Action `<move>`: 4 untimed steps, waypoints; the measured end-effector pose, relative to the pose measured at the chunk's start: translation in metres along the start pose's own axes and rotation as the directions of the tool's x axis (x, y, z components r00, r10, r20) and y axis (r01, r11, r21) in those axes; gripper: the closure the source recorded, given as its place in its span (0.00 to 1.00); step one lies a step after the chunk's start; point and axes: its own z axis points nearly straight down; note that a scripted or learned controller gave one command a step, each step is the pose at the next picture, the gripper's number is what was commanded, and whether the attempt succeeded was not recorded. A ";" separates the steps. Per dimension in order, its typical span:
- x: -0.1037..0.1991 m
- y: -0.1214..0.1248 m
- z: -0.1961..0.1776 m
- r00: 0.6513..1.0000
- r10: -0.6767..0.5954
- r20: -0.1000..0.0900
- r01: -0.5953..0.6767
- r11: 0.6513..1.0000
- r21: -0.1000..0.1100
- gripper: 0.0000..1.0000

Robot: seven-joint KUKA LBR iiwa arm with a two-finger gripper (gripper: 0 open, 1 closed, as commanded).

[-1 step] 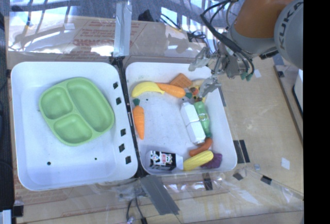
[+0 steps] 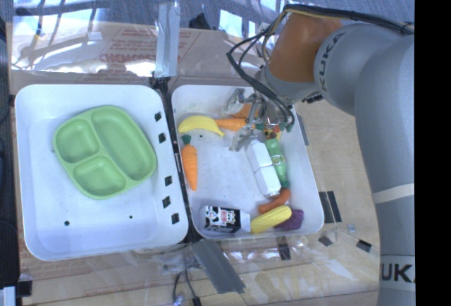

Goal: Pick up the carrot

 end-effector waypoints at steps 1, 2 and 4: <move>0.028 -0.031 0.006 0.987 0.161 0.012 -0.161 0.987 0.003 0.00; 0.006 -0.022 0.004 0.917 0.399 -0.007 -0.399 0.917 0.006 0.00; 0.009 -0.036 0.004 0.764 0.646 -0.008 -0.646 0.764 0.002 0.00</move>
